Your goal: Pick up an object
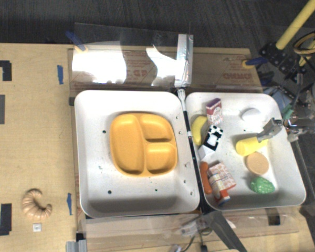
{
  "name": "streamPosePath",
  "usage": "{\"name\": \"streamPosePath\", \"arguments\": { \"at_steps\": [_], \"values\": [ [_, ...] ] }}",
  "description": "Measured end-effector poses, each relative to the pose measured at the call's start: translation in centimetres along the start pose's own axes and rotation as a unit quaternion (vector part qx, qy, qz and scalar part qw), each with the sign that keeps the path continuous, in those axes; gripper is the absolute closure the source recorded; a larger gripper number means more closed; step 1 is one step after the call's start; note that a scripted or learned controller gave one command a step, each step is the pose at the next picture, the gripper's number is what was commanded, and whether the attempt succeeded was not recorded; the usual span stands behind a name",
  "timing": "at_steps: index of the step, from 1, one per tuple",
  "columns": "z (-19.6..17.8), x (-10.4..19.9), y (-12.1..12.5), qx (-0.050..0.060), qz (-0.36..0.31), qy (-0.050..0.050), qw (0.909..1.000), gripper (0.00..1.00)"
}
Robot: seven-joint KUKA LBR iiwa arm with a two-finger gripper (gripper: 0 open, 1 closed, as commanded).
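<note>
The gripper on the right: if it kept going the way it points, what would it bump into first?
Probably the yellow block. The gripper points down and left into the right bin, and that block lies just off its tip. Height is hard to judge from above, so it might pass over.

White bins (94, 193): smooth plastic, showing a soft sheen. Yellow divided tray (144, 143): matt plastic. Bench top (26, 151): pale wood, looking matt. Clear sheet (126, 56) behind the bins: glossy, catching glare. Green toy (262, 185): looking bumpy-surfaced.
</note>
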State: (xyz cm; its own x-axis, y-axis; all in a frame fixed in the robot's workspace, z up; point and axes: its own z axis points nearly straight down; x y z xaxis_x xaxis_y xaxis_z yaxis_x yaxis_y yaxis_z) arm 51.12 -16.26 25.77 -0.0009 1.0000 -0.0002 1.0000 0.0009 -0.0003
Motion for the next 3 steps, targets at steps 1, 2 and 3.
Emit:
{"name": "streamPosePath", "arguments": {
  "at_steps": [1, 2, 3],
  "values": [
    [14.4, 3.7, -0.9, 0.007, 0.056, 0.001, 0.9984, 0.0],
    [16.3, -1.1, 5.8, -0.009, 0.114, -0.001, 0.9934, 0.0],
    [16.2, 1.1, 5.1, -0.012, 0.085, -0.004, 0.9963, 0.0]
  ]
}}
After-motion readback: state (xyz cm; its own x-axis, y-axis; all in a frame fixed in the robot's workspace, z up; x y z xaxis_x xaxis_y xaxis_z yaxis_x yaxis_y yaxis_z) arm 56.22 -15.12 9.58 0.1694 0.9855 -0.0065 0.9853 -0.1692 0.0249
